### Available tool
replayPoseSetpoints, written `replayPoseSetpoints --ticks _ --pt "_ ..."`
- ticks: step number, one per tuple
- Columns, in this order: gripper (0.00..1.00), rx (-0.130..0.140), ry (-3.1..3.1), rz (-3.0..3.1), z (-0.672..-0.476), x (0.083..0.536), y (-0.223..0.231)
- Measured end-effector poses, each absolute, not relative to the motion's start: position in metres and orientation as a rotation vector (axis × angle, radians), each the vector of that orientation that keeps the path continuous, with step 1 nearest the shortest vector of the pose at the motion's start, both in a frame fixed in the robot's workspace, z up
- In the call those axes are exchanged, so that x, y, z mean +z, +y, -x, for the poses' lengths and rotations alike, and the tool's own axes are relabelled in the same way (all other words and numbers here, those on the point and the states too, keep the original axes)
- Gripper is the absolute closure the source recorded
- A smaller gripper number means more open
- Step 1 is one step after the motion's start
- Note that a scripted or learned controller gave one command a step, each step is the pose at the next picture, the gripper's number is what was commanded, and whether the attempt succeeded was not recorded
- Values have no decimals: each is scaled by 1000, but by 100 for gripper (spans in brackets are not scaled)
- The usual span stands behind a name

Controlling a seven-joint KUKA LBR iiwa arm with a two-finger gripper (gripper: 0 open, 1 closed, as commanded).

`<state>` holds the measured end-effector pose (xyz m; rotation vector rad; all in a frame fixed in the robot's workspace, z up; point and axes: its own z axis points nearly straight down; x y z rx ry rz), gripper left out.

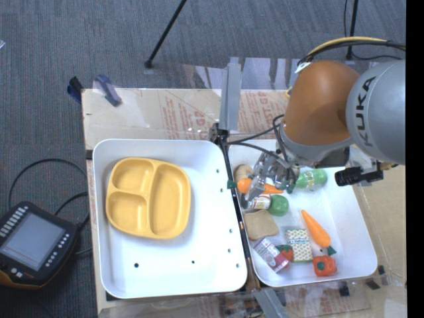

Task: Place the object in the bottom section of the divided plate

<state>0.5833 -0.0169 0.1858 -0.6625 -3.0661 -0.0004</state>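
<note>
Yellow divided plate (149, 197) is being left unobstructed in the left bin (165, 277), while the gripper (268, 177) is being held at the right bin's (361, 244) 10 o'clock corner amid crowded toy food (265, 194), finger state untellable.

Arm (371, 105) cut off at right, pincer (268, 177) partly covering toy food

- Grey carpet floor (79, 25) spreads behind and left of the bench.
- A black stand leg (170, 25) slants across the carpet; another thin pole (354, 12) rises at the upper right.
- A handheld screen unit (33, 242) lies at the lower left, its black cable (40, 174) looping beside it.
- Brown cardboard (152, 111) covers the bench top.
</note>
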Motion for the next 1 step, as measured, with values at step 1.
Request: replayPoseSetpoints --ticks 1 --pt "100 -3 -3060 702 -626 191 36"
